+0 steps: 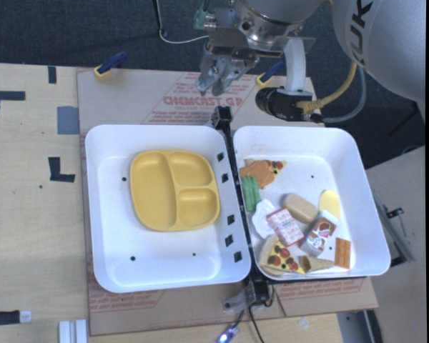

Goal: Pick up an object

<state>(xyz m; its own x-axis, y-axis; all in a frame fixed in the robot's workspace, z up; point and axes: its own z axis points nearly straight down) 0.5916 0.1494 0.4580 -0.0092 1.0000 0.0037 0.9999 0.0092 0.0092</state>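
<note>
Gripper hangs above the bins' far edge; can't tell its state. Toys untouched, so the pick isn't started.

You could read little here. On the grey arm casing at the far right, large dark letters showed as "UK", part of a brand name cut off by the frame edge. On the brown cardboard sheet beyond the two bins, red print lay upside down and was too blurred to make out. The small red-and-white packet in the right bin carried markings too small to read.
</note>
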